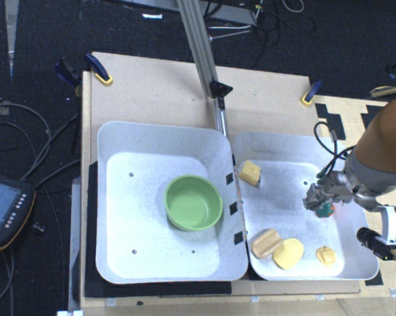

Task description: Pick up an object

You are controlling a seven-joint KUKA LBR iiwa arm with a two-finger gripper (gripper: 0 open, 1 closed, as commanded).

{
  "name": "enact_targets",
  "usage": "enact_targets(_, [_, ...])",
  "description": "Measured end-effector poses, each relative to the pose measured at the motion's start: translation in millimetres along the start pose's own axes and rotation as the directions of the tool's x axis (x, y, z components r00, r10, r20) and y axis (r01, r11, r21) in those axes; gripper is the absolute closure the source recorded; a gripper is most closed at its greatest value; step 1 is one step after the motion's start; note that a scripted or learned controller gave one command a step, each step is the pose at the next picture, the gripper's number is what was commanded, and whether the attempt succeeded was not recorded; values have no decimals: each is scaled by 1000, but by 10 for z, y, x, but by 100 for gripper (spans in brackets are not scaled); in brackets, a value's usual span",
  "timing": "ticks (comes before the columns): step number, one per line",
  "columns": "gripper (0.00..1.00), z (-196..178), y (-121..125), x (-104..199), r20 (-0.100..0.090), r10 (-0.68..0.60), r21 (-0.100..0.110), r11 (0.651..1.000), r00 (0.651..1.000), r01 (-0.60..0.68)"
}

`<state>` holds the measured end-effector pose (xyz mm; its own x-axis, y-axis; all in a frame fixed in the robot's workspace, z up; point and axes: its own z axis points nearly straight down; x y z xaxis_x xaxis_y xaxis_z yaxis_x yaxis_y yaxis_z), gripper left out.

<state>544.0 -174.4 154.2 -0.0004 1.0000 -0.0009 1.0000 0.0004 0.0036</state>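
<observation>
My arm reaches in from the right, its orange band high above the wrist, the wrist bent down so my tool [321, 200] hangs low over the right bin [280, 149]. A small teal and red thing [325, 210] sits right at the tool's tip; I cannot tell whether it is gripped or how far the tool is open. Left of my tool and a little farther back lies 1 yellow block [250, 172]. Nearer the front edge lie 3 more yellow pieces: a small chunk [325, 255] just below my tool, a round piece [289, 253] and a tan piece [266, 242] to its lower left. The green bowl [193, 203] sits well to the left, in the left bin [115, 182] on the worktop [148, 93].
</observation>
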Motion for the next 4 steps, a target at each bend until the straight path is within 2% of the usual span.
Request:
enact_targets(2, [100, -900, -21, -144, 0, 1, 0, 1000, 1000, -1])
enact_targets(3, [100, -975, -49, 433, -2, -4, 3, 1000, 1000, 4])
enact_targets(4, [100, -846, -100, 949, -2, -3, 5, 1000, 1000, 3])
